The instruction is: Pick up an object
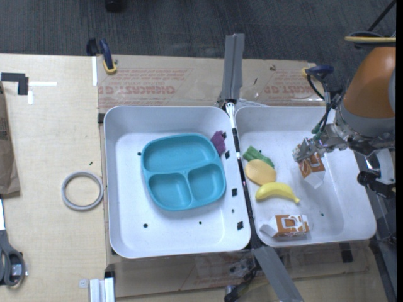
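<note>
My gripper (308,151) hangs over the right part of the right bin (352,225), reaching in from the right. A small orange and white carton (312,167) sits between its fingers, tilted, so the gripper is shut on it. Whether the carton is off the bin floor I cannot tell. Left of it lie a yellow banana (278,193), a pale yellow rounded fruit (260,171) and a green piece (258,155). A second orange and white carton (290,226) lies near the bin's front wall.
The left bin (126,225) holds a teal divided plate (183,172) and a purple object (218,141) by the divider. On the bench to the left are a grey ring (82,190), scissors (9,266) and a brown bag (6,150).
</note>
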`<state>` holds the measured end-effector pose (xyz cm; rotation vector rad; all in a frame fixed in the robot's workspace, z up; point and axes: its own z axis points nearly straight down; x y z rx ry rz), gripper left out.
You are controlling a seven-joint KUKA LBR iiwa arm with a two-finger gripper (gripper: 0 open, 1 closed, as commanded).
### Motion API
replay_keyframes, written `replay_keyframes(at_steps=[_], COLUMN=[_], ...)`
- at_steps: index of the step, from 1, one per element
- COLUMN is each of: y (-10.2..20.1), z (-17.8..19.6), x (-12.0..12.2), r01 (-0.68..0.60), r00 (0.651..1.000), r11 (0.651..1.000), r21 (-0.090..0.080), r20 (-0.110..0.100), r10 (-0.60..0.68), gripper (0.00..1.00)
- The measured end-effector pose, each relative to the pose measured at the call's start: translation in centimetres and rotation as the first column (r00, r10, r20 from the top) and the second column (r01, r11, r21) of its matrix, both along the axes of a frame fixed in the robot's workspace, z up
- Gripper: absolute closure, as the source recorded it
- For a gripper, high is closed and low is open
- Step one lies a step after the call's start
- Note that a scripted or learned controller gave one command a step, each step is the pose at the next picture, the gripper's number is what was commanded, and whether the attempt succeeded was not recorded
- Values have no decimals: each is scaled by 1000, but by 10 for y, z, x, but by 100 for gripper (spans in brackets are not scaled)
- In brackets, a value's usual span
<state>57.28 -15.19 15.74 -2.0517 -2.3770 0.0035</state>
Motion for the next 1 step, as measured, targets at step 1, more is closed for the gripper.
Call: replay_keyframes(at_steps=[1], y=[50], z=[68], x=[32], r01=[57], r00=[998], r11=[998], r21=[0], r20=[0], r10=[-57], gripper=[100])
